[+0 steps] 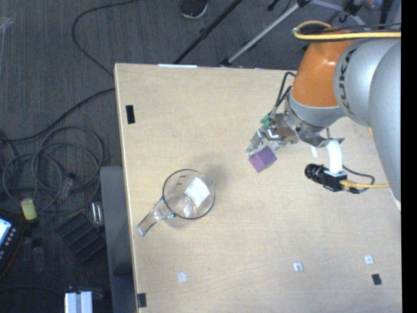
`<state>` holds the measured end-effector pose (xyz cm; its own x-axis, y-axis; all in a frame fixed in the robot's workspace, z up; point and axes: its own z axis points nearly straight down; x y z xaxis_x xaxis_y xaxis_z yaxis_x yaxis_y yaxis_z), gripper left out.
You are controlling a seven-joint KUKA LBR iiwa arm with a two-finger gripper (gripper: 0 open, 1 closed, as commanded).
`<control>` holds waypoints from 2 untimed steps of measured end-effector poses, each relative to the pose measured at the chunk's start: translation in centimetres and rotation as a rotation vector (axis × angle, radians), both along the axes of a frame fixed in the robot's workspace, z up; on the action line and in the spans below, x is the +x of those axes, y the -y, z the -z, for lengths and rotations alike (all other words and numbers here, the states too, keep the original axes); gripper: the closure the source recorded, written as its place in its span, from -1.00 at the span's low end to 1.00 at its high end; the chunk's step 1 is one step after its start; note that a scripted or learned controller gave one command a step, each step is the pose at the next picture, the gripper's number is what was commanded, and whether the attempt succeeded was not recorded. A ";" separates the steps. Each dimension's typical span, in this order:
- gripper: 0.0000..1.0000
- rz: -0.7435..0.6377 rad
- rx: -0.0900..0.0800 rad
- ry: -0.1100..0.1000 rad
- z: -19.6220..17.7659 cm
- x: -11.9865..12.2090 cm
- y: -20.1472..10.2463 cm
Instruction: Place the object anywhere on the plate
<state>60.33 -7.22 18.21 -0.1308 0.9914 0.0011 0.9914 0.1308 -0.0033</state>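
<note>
Claw (262, 143) on the grey-and-orange arm (326, 83) hangs over a pale wooden bench (260, 253), its fingers closed on a small purple block (263, 160) that juts out just below the tips. Well off to the claw's lower left, a clear glass jug (184, 197) sits on the bench, handle pointing away to the lower left, with a white scrap (197, 190) inside it. Just right of the claw, a black fitting (324, 176) with a yellow cable hangs beside the wrist.
</note>
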 end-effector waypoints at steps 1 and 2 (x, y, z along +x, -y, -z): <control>1.00 0.157 -0.004 0.000 -10.1 1.5 -8.5; 1.00 0.162 -0.005 0.001 -19.3 6.5 -14.1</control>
